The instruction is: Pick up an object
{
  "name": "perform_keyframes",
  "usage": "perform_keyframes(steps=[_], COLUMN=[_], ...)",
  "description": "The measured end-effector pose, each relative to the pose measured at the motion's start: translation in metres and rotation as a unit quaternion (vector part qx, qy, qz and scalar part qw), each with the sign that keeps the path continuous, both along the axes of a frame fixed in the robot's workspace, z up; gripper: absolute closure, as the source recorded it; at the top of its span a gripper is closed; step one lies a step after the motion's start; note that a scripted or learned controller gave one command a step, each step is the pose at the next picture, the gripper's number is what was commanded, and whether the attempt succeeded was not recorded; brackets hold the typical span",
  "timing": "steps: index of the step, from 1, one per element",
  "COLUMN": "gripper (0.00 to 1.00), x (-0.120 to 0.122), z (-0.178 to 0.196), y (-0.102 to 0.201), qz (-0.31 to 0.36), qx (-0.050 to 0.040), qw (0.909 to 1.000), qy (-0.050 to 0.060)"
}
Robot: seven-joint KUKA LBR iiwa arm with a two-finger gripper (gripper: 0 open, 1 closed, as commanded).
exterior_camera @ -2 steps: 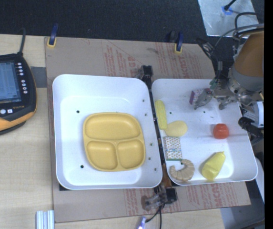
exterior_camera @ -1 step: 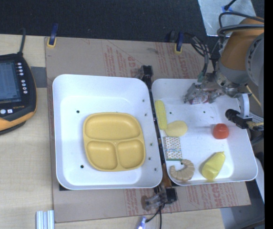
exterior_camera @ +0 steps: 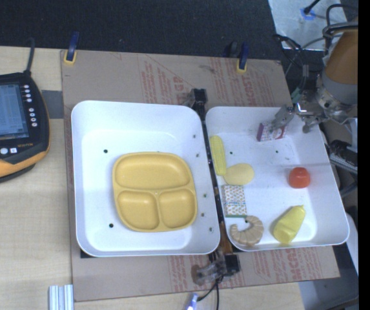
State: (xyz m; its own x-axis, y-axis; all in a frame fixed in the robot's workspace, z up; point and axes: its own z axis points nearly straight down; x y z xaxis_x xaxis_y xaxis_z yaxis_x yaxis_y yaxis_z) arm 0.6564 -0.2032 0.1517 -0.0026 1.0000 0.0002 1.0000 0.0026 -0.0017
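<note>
Jaws: you cannot tell how they stand, since the gripper (exterior_camera: 287, 116) is too small to read. Going left to right: the yellow tray (exterior_camera: 154, 190) fills the left bin (exterior_camera: 88, 173); in the right bin (exterior_camera: 330, 231), the small packet (exterior_camera: 270, 132) lies at twelve o'clock, just beside the gripper; it looks light, thin and floppy, so take it across its short edges.

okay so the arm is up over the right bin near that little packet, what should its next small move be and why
Probably a short lift straight up, to test the grasp. The gripper sits at the far side of the right bin, and the small packet hangs right at its tip, seemingly pinched between the jaws. The tomato lies well apart, so rising should disturb nothing.
</note>
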Motion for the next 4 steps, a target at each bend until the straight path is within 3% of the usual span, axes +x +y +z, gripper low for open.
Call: perform_keyframes(steps=[1, 2, 3, 4], gripper=[0.0, 0.0, 1.0, 0.0], x=[-0.017, 0.0, 0.0, 0.0], z=[0.0, -0.026, -0.015, -0.015], y=[0.072, 0.049, 0.049, 0.049], qz=[0.002, 0.001, 0.002, 0.002], qx=[-0.0005, -0.0009, -0.001, -0.001], qw=[1.0, 1.0, 1.0, 1.0], qy=[0.001, 0.0, 0.0, 0.001])
